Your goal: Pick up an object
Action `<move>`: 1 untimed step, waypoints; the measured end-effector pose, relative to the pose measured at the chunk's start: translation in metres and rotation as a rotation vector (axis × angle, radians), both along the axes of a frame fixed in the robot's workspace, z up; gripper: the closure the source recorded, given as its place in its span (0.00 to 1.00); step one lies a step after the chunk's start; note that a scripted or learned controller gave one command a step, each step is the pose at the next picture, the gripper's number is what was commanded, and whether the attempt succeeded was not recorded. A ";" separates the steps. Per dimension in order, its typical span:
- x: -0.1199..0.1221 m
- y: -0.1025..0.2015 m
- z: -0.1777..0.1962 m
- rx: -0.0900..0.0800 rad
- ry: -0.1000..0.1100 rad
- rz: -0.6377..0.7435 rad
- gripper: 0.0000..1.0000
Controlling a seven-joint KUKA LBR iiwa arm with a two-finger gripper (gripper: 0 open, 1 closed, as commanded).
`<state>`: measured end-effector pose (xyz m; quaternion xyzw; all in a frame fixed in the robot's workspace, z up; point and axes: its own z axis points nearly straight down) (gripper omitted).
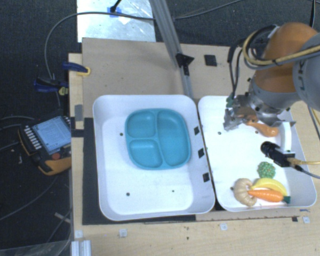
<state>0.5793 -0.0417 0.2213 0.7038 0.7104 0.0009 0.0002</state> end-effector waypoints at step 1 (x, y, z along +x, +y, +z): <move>-0.003 0.047 0.000 0.001 0.001 0.000 1.00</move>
